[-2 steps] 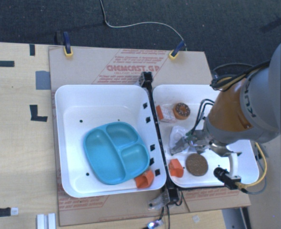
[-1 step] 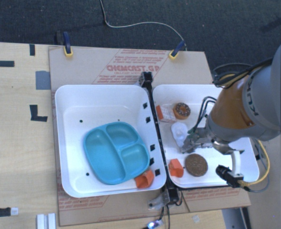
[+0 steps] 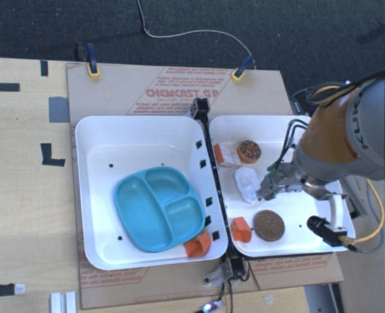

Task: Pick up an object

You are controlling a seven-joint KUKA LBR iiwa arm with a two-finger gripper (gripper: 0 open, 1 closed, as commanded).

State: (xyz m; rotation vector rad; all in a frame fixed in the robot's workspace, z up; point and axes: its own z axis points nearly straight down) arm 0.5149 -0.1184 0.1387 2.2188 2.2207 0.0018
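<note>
My gripper (image 3: 265, 189) reaches into the right bin (image 3: 290, 241) from the right, its tip low beside a clear plastic cup (image 3: 246, 182) lying near the bin's middle. Just below the tip lies a brown round cookie (image 3: 269, 225). A chocolate doughnut (image 3: 248, 151) sits at the bin's back, next to an orange-and-white packet (image 3: 224, 154). An orange block (image 3: 241, 230) rests at the bin's front left corner. I see nothing held between the fingers.
The left bin (image 3: 91, 175) holds a blue divided tray (image 3: 160, 207) and an orange block (image 3: 198, 245) at its front right. A black divider (image 3: 209, 168) runs between the bins. The grey arm with its orange band (image 3: 329, 135) covers the right bin's right side.
</note>
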